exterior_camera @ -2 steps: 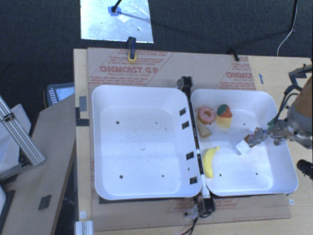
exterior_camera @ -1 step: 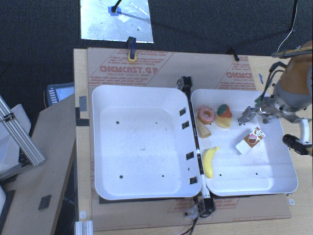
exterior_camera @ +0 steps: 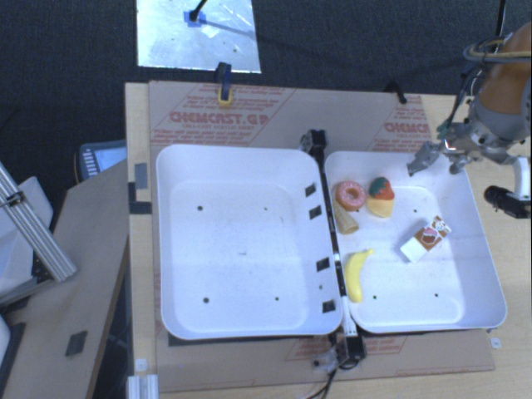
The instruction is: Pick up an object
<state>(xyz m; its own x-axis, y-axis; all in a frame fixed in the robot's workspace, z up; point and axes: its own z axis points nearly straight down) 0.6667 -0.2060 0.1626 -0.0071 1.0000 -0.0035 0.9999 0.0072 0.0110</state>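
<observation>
A robotics lab: a tan wooden bench (exterior_camera: 100, 223) carries two shallow white plastic bins (exterior_camera: 241, 160) on printed brown cardboard (exterior_camera: 274, 110), with dark carpet (exterior_camera: 66, 40), a silver aluminium rail (exterior_camera: 33, 235), a shiny square metal plate (exterior_camera: 198, 23) and the grey-and-orange robot arm (exterior_camera: 503, 98).

arm (exterior_camera: 505, 81) cut off at right edge

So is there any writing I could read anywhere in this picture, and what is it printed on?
"CHEMCAST GP" in red, on the brown protective sheet under the bins, left of the yellow clamp.
"CHEMCAST" again in red on the same sheet near the right bin; the end is cut off.
Smaller red lines around both: too blurred to read.
The small white carton in the right bin has a printed picture; any lettering is too small to read.
</observation>
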